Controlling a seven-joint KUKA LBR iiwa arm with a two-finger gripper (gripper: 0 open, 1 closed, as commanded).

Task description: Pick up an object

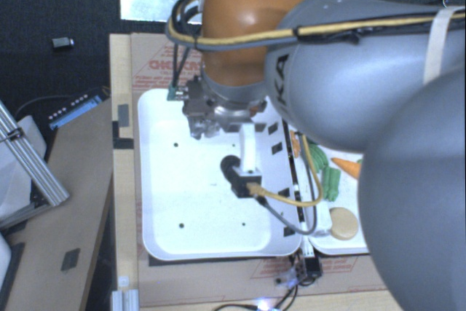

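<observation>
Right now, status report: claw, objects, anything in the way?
Claw over left bin. Green pieces, carrot, tan disc in right bin, apart from claw. Arm hangs over right bin.

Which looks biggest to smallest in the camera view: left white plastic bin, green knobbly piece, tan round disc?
1. left white plastic bin
2. green knobbly piece, partly hidden by the arm
3. tan round disc
</observation>
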